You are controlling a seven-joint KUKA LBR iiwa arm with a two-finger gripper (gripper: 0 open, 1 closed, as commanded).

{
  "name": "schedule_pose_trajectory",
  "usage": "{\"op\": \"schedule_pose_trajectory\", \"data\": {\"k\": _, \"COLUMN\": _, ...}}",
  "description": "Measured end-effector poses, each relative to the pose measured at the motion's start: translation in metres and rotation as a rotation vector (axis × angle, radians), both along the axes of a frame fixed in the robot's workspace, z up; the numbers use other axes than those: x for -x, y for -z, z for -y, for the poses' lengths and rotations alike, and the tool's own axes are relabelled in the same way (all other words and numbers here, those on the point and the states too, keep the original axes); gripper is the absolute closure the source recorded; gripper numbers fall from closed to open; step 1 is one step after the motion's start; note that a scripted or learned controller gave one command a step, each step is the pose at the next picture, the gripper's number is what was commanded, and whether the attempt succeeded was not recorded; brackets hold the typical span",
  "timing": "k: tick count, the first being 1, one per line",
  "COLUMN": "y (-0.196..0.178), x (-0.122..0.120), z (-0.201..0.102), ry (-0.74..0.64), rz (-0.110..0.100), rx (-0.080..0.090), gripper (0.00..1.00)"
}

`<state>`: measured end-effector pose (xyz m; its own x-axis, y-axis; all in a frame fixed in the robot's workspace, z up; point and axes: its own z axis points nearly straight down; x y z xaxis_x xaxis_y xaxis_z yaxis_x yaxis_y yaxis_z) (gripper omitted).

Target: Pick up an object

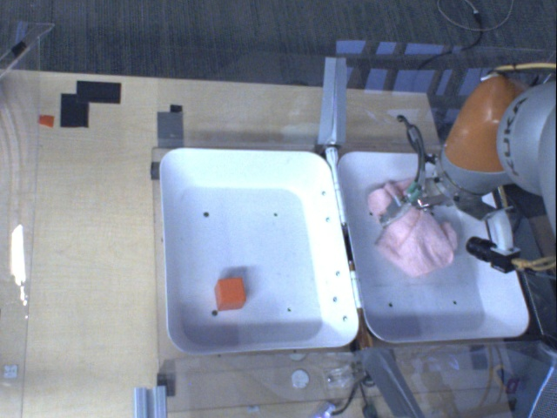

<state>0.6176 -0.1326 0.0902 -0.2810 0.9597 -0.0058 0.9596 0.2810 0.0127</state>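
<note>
Your arm (513, 138) is reaching in from the right, and the pincer (409, 203) is down inside the right bin (452, 316), right at the upper edge of the pink cloth (411, 236). The metal tips sit against the soft pink lump near the bin's middle, touching it or very nearly so. Whether the pincer is apart or pressed together, you cannot tell from here: the tips are small and blur into the cloth behind them.

So where does that leave you? The approach looks done; the arm is low and on target. The grasp itself is unproven. The cloth lies flat on the bin floor, spread in a loose heap, with no part of it visibly raised or pinched. By my reading nothing has been picked up yet; the closing and the lift are what remain.

Over in the left bin (183, 233), a small orange block (231, 293) sits alone near the lower left, well apart from the arm. It is untouched, a spare candidate if the cloth slips away. The wooden bench (87, 259) carries both bins side by side.
</note>
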Motion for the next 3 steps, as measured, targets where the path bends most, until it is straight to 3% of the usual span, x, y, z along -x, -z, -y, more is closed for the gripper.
{"op": "schedule_pose_trajectory", "data": {"k": 1, "y": -0.014, "x": -0.004, "z": -0.001, "ry": -0.002, "rz": 0.011, "rx": 0.001, "gripper": 1.0}}
{"op": "schedule_pose_trajectory", "data": {"k": 2, "y": -0.018, "x": 0.077, "z": 0.058, "ry": 0.1, "rz": -0.008, "rx": -0.001, "gripper": 1.0}}
{"op": "schedule_pose_trajectory", "data": {"k": 3, "y": -0.102, "x": 0.012, "z": -0.025, "ry": 0.167, "rz": -0.004, "rx": -0.004, "gripper": 1.0}}
